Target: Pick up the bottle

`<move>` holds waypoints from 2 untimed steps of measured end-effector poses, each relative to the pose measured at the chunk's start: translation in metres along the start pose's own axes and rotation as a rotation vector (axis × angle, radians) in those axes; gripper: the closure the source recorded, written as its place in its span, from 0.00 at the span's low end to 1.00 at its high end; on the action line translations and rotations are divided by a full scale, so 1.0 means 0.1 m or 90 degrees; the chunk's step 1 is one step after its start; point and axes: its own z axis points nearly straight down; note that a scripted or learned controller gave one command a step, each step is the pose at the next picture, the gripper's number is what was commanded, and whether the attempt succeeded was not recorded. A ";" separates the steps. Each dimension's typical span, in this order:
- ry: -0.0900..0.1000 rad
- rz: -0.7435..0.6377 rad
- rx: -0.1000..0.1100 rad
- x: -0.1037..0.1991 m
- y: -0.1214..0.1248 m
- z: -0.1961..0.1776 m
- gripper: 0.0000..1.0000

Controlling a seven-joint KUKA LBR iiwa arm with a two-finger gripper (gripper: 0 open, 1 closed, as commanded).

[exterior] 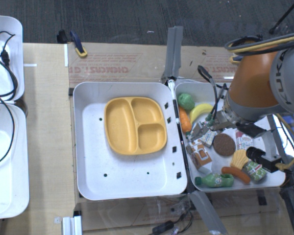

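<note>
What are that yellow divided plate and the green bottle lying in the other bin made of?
The yellow divided plate looks like moulded plastic: one even colour, rounded edges, a soft matte sheen. The green bottle, lying on its side at the right bin's near edge, also seems plastic, glossier, with small highlights; at this size I can't be sure.

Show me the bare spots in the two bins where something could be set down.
Left bin: free white floor along its left wall and in front of the yellow plate. Right bin: crowded; carrot, banana, cookie, green bottle and the arm take up its floor.
</note>
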 end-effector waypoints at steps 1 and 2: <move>0.000 0.094 0.001 -0.67 0.49 0.00 0.00; -0.001 0.150 0.001 -0.44 1.23 0.00 0.00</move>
